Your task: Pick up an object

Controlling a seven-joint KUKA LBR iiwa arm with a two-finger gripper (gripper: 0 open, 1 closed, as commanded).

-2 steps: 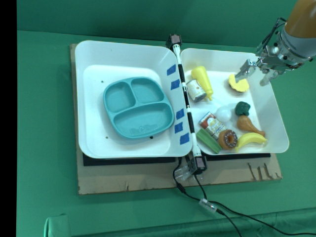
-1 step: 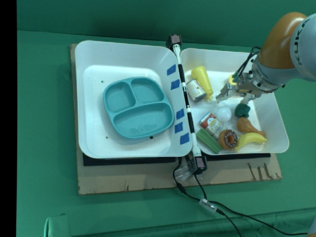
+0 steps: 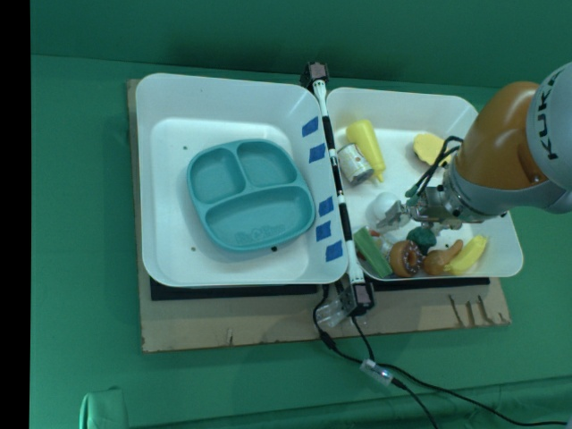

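Your fingers (image 3: 394, 221) hang low in the right white bin (image 3: 500, 256), beside a white rounded object (image 3: 383, 206); you cannot tell whether they are apart or together. Just below lie a dark green toy (image 3: 422, 236) and a brown doughnut (image 3: 407, 258). The left white bin (image 3: 165, 266) holds a teal divided plate (image 3: 251, 197).

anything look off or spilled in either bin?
Nothing spilled. The toys are heaped in the right bin, all inside its walls; the small can lies on its side. The teal divided plate sits skewed in the left bin. No visible damage.
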